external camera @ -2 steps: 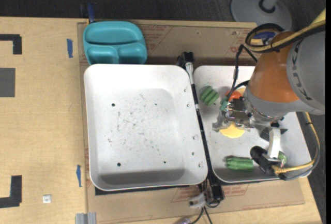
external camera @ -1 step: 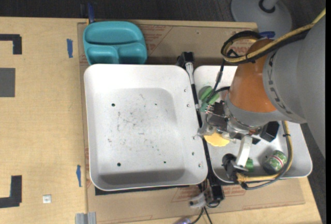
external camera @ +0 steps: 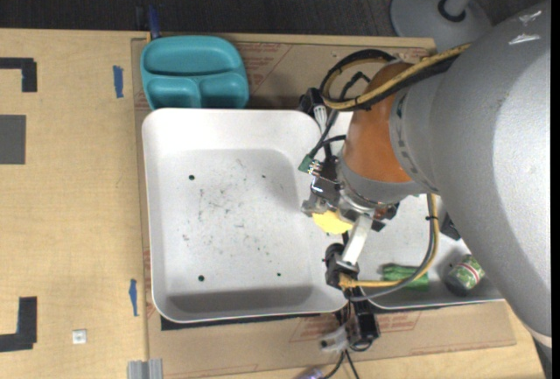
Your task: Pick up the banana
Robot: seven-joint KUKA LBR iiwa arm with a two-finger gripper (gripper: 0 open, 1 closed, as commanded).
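Note:
A small patch of the yellow banana (external camera: 330, 221) peeks out from under the arm's wrist, at the rim between the two bins. The gripper (external camera: 339, 227) sits directly over it, reaching down from the orange-banded wrist (external camera: 376, 150). Most of the banana is hidden beneath the gripper body and its cables. Whether the banana is touched or held is not visible from this angle.
The left white bin (external camera: 175, 193) lies to the left of the gripper. A teal divided tray (external camera: 194, 71) stands behind it. In the right bin (external camera: 437, 297), near the front, lie a green object (external camera: 404, 275) and a small green-and-silver can (external camera: 464, 274). The arm covers most of that bin.

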